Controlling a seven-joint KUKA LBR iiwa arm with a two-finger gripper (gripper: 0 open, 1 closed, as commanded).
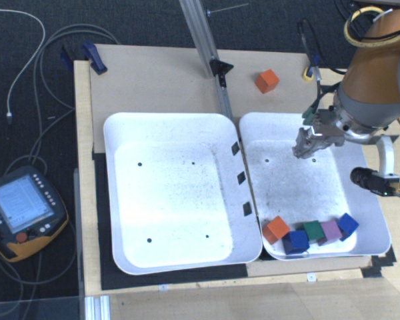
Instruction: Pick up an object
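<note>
We find the task not yet accomplished. The end effector point(311, 142) hangs over the upper part of the right bin point(280, 179), near that bin's far right side, and we see no object between its parts; whether it is open or closed we cannot tell from this slanted overhead view, as the wrist body hides the tips.

The candidate objects lie in a row along the near edge of the right bin: an orange cube point(276, 229), a dark blue cube point(296, 241), a green cube point(313, 231), a pink cube point(331, 231) and a blue cube point(347, 225). They sit close together, several touching their neighbours, and all are well apart from the end effector. A further orange block point(267, 81) rests on the counter point(160, 79) beyond the bins, outside either one. The left bin point(173, 192) holds nothing we can identify.

In our judgement the approach, descent, closure and lift all remain to be done. We assess that the arm must travel toward the near edge of the right bin before any grasp is possible. The crowding of the cubes against the bin wall may, in our opinion, hinder a clean closure.
</note>
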